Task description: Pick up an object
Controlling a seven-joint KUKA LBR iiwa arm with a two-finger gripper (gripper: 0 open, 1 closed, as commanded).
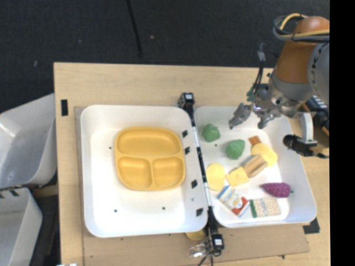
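Jaws spread and holding nothing, our gripper (250,116) hangs over the right bin (299,204), near 2 green toys (235,148). We judge the pick not yet begun; next we must descend squarely over 1 piece.

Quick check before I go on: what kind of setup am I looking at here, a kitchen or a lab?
Most likely a robot lab test bench, not a kitchen: two white bins clipped side by side, toy food such as a purple piece, a yellow divided tray, and the gripper over the right bin.
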